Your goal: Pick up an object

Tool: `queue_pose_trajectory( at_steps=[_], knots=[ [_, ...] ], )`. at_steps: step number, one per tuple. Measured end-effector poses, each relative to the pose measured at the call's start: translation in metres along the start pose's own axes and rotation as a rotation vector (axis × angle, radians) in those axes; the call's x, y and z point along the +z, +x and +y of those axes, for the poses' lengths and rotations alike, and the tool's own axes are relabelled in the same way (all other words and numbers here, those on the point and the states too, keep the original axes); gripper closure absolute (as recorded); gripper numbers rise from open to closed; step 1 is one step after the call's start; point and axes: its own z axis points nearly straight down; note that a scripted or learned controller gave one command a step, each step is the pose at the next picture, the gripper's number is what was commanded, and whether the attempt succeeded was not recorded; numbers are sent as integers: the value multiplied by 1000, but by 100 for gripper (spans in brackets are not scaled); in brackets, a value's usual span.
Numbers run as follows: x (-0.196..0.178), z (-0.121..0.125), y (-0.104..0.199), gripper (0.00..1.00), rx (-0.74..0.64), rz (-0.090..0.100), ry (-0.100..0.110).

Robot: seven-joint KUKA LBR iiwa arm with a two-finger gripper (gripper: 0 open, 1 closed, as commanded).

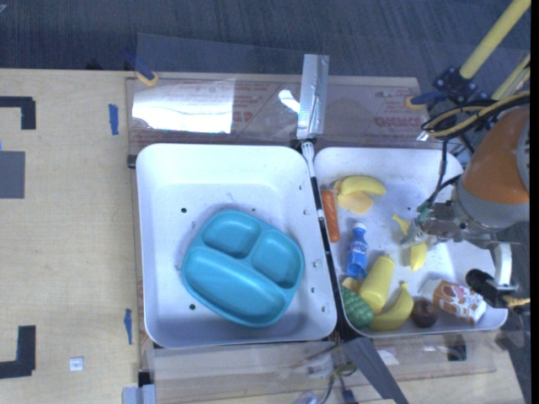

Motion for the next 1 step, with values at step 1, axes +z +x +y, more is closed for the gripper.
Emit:
queue_pose_trajectory(
  at_steps=[1],
  knots=[
    [-178, 52, 99, 100, 38, 4, 2]
  ],
)
